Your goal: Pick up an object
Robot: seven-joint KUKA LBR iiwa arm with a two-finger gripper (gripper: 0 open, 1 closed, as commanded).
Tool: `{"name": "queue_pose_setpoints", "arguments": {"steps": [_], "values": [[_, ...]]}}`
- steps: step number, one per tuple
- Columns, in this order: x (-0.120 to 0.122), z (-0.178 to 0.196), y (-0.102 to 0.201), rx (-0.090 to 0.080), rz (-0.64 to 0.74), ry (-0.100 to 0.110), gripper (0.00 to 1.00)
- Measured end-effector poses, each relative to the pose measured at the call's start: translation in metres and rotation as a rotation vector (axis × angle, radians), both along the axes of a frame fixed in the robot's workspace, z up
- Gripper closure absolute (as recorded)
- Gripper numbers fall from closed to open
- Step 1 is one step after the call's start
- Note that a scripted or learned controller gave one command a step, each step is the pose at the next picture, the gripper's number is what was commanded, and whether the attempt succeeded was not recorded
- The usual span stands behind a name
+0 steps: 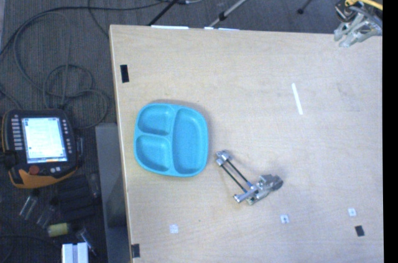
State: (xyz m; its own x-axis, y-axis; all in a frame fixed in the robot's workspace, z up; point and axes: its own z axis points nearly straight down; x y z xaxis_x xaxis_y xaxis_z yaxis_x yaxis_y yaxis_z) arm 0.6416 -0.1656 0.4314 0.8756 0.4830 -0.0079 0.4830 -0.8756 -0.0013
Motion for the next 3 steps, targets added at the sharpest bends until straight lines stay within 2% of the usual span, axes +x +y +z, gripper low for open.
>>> {"name": "queue_pose_setpoints", "arguments": {"steps": [1,2,3], "values": [[0.006,0.0,-0.024,0.001,0.07,-0.001,1.0],[0.015,0.0,-0.011,0.001,0.026,-0.001,1.0],[0.003,0.0,-0.047,0.001,-0.301,-0.002,1.0]]}}
